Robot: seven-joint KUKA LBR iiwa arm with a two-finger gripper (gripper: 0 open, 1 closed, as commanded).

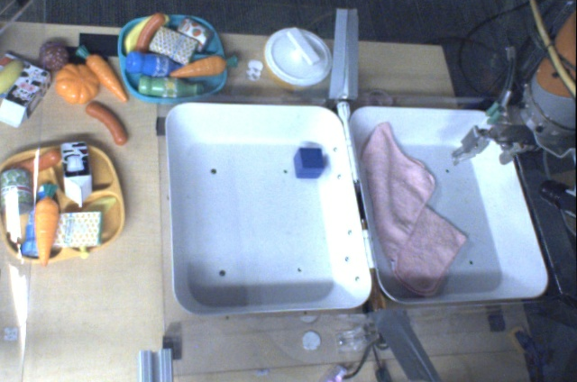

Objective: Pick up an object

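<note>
On the tabletop (135,191) sit two white bins side by side. The left bin (261,209) has a small blue cube (309,161) in its upper right part. The right bin (451,200) holds a crumpled pink cloth (406,209) along its left side. The hand (487,148) hovers over the right bin's upper right corner, fingers spread with nothing between them, the cloth nearby to its left and the cube well apart.
</note>
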